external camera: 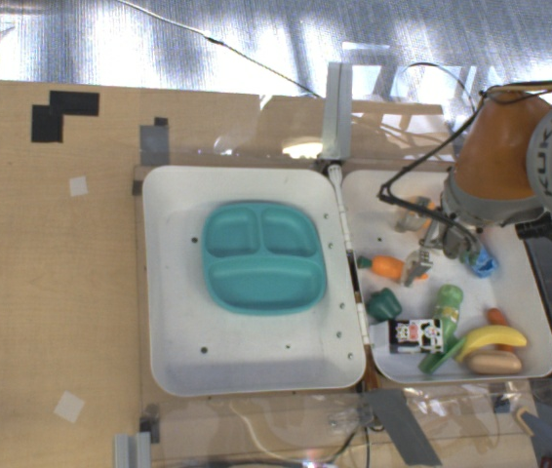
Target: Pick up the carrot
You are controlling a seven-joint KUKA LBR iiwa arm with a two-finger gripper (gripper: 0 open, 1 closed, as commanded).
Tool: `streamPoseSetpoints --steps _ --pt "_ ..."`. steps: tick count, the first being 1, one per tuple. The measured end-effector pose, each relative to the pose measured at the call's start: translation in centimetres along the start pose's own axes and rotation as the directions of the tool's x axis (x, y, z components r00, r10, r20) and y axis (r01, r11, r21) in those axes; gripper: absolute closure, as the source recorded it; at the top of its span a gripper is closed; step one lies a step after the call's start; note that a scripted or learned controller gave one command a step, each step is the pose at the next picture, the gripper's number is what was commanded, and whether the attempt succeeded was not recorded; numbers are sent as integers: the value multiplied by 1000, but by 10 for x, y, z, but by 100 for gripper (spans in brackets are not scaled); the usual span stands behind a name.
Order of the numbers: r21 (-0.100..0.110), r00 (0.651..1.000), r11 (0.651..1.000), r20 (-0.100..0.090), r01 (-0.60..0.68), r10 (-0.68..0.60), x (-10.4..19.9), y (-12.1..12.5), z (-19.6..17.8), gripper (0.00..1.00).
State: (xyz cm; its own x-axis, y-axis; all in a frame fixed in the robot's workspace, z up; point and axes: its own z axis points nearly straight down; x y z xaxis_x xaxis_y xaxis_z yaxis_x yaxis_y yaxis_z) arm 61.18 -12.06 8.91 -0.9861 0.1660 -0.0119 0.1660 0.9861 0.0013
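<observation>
The carrot is small and orange with a green top. It lies on its side at the left edge of the right bin, green end toward the divider. My gripper hangs just to the right of the carrot's orange tip, at or very near it. The grey wrist with its orange band reaches in from the right above it. The carrot still rests on the bin floor.
A teal divided plate sits in the left bin. The right bin also holds a green pepper, a black-and-white carton, a green bottle, a banana, a tan bread roll and a blue item.
</observation>
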Motion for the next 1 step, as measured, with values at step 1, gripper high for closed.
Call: streamPoseSetpoints --steps 1 --pt "-1 977 977 1 -214 214 13 35 0 0"
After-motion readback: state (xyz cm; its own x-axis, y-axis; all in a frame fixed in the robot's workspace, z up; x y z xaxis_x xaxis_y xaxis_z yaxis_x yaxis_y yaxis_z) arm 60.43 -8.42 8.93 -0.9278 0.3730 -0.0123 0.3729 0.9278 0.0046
